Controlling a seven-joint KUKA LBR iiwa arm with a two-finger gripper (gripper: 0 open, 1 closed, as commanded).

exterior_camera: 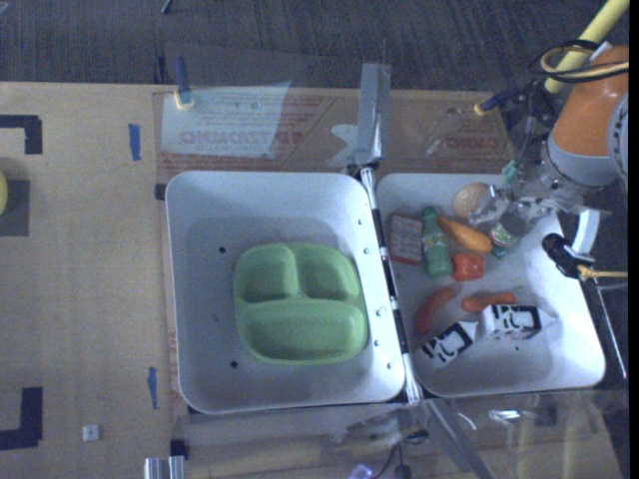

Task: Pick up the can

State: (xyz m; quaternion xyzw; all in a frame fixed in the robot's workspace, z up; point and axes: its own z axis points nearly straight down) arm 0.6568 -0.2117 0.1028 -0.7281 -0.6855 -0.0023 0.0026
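Grey claw [506,211] near right bin [579,367] far edge, over can [506,230]

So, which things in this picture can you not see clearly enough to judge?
- The can: no item in the cluttered right white bin is sharp enough to name as a can.
- The gripper: its tip blurs into the items beneath; grasp unclear.
- The black-and-white cartons: print too small to read.
- The yellow object: cut off by the left edge.

A pale green divided tray [298,302] sits in a white bin [190,267]. The other white bin [569,357] holds an orange carrot [464,235], a green bottle [435,248], red pieces and black-and-white cartons [514,319]. The table [80,297] is tan.
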